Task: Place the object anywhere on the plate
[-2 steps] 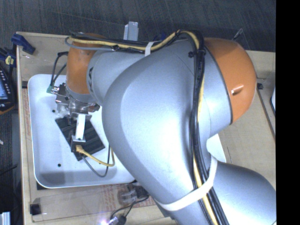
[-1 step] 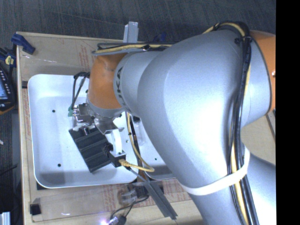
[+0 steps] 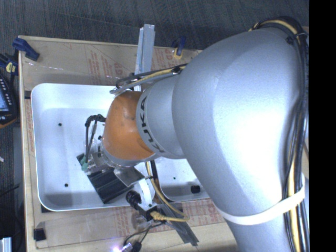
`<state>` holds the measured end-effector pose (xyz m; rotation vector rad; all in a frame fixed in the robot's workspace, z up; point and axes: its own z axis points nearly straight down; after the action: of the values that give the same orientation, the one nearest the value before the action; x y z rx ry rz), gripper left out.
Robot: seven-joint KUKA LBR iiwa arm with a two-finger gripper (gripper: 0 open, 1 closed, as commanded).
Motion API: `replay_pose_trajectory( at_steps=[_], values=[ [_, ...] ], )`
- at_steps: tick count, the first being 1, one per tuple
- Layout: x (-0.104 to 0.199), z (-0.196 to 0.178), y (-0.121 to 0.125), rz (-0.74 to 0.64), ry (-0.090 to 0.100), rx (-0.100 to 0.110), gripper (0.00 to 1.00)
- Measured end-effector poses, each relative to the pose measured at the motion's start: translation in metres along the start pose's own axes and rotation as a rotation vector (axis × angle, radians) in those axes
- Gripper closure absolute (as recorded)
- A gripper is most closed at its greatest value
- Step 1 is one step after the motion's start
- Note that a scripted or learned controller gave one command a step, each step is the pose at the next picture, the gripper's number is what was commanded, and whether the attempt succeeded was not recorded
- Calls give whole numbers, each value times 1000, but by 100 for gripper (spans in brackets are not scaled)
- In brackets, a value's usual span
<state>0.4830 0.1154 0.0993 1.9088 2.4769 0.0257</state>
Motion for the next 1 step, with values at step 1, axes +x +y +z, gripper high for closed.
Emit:
replay_pose_trajectory(
  at_steps=[1],
  values=[
    [77,-12,57,-22,1,26,100]
  ],
)
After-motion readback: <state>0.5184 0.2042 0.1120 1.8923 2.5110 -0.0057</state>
